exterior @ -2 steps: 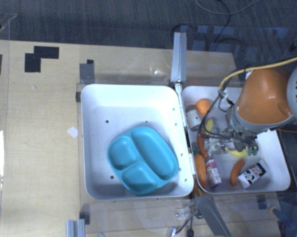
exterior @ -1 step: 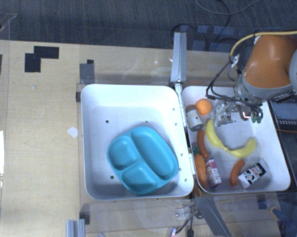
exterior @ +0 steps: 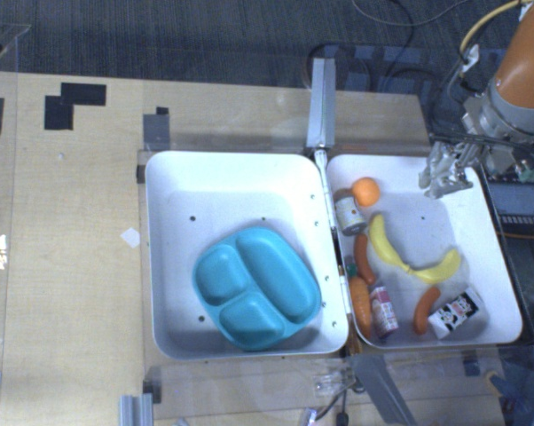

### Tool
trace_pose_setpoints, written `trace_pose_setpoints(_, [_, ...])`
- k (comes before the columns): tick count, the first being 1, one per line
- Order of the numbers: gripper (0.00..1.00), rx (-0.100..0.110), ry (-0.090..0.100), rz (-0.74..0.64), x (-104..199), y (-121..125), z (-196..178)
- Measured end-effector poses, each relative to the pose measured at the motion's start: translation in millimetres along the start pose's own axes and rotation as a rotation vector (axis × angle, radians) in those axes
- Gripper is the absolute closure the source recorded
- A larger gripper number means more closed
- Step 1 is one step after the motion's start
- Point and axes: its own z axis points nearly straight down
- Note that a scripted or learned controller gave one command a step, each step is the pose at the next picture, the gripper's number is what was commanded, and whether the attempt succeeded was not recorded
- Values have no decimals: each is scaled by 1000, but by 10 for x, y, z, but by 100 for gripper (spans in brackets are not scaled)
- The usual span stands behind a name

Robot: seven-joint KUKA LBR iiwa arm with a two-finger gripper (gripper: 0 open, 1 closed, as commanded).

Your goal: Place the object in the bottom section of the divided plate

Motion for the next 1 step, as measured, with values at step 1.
trace_pose_setpoints(1, [100,-2,2,-57,-177,462,100])
